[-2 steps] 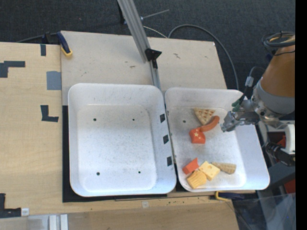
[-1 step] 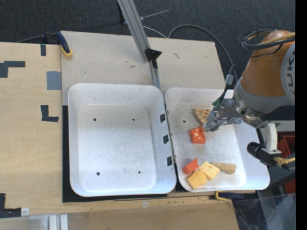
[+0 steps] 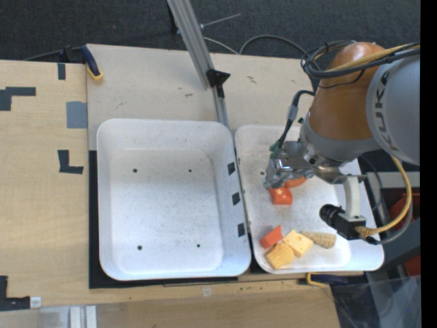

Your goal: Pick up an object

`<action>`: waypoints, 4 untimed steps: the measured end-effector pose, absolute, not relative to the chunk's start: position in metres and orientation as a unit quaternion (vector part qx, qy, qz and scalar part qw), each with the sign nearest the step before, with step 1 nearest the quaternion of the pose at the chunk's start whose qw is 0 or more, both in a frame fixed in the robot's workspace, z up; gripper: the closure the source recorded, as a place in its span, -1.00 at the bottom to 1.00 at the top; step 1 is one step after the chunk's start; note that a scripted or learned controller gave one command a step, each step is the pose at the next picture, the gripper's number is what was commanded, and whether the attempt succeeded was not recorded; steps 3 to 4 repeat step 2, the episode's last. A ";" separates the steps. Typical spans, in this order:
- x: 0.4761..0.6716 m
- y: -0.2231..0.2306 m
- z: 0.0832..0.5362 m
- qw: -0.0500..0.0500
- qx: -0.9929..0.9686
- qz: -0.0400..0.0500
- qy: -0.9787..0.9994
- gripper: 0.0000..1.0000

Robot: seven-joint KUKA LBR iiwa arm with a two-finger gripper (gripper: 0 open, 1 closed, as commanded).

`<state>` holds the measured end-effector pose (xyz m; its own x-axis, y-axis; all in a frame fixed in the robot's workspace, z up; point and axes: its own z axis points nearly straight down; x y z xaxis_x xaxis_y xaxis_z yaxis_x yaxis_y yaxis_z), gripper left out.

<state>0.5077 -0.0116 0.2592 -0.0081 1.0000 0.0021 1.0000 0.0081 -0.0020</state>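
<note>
Hiding its own tips, the pincer (image 3: 278,178) hangs over a red-orange block (image 3: 281,195); grip state unclear.

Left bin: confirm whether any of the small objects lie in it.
No. The left bin shows bare white floor, while the red block, orange wedge and yellow pieces all lie in the right bin.

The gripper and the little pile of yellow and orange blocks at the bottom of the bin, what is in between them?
In the camera view, an orange-red block lies just under the gripper; below it is bare white bin floor down to the pile.
</note>
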 end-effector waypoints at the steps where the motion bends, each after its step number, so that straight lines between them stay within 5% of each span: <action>1: 0.501 0.046 0.241 0.002 -0.705 0.001 -0.709 1.00; 2: 0.498 0.091 0.228 0.002 -0.705 0.002 -0.709 1.00; 4: 0.498 0.091 0.228 0.002 -0.705 0.002 -0.709 1.00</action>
